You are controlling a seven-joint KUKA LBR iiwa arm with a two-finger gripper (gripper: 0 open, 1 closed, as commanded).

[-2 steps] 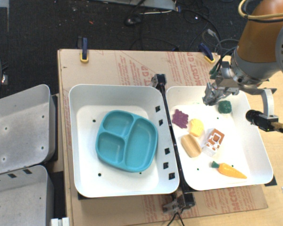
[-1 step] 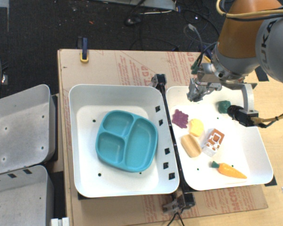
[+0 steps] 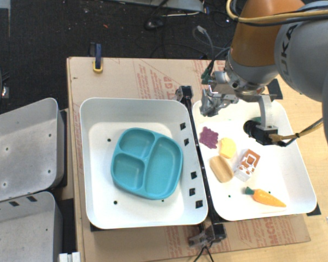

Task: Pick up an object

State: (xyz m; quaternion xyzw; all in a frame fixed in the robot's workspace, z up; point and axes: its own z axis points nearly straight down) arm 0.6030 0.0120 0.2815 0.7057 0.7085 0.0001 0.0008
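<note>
We are hovering the gripper point(image 3: 212, 107), whose state we cannot tell, above the purple toy point(image 3: 209, 137), risking clipping the bin wall point(image 3: 195, 125).

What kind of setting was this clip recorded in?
Probably a robotics lab bench set up for picking trials. Two white bins sit on a cardboard-covered board; toy food such as a carrot lies in the right bin, a teal divided plate in the left, and cables trail across the dark floor.
</note>
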